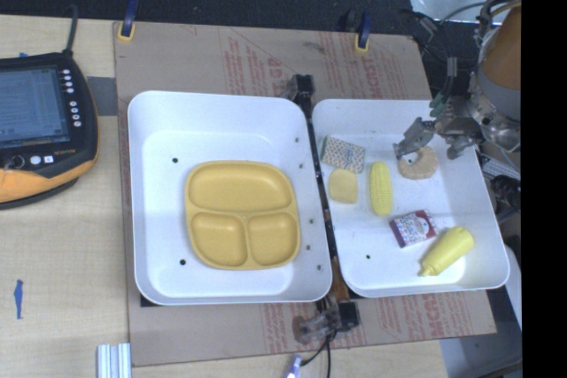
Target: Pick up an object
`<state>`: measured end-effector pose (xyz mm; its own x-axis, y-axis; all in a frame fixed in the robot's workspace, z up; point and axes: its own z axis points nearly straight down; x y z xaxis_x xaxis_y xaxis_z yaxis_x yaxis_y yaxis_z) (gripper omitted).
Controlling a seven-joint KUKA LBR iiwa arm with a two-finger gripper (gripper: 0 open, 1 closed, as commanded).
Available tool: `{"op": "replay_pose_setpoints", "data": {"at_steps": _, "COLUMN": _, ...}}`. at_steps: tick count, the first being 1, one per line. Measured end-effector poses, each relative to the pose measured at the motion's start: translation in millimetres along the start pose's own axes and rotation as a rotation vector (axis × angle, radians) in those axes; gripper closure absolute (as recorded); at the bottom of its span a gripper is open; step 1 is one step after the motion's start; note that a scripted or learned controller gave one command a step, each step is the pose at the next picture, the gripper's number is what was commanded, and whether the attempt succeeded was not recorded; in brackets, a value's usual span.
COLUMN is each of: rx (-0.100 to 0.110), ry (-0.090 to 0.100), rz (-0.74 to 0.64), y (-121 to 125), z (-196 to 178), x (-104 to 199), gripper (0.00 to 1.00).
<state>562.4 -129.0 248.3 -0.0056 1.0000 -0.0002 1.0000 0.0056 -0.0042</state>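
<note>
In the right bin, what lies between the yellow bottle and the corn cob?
In the camera view, a small red packet lies between the yellow bottle and the corn cob, on the bin's white floor.

The arm reaches in from the right, end effector [431,140] fingers spread.

Bright even light, soft shadows, slightly soft focus

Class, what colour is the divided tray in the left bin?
Pale yellow tray, seen in the camera view.
</note>
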Motion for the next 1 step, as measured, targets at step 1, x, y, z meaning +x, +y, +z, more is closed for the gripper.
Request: {"op": "replay_pose_setpoints", "data": {"at_steps": 1, "rx": 0.002, "ry": -0.001, "rz": -0.001, "y": 2.3, "z": 90.7, "x": 14.9, "gripper": 0.00}}
